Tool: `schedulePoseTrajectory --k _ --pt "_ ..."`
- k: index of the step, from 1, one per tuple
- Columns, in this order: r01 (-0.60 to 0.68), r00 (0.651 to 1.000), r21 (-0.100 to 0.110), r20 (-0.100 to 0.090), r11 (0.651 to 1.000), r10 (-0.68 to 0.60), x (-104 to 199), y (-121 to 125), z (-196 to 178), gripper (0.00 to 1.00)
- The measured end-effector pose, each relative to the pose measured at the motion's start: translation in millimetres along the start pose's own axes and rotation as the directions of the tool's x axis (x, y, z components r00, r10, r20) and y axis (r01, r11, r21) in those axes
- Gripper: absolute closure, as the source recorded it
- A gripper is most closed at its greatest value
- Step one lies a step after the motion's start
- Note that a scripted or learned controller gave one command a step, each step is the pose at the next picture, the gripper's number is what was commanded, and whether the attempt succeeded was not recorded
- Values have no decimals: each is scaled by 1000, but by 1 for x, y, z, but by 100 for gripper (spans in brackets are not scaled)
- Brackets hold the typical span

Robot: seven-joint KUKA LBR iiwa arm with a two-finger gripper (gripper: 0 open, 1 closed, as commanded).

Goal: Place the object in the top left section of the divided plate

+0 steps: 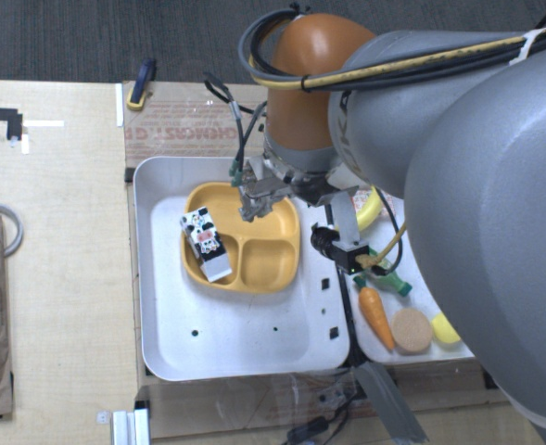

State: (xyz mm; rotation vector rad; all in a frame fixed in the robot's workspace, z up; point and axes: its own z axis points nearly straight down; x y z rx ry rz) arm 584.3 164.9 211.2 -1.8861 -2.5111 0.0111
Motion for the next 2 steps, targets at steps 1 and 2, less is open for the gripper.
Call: schedulePoseTrajectory --k 1,2 --pt "-58 998 -5 -1 998 58 55 -8 110 100" --pt "-234 971 95 -31 968 237 36 44 123 100"
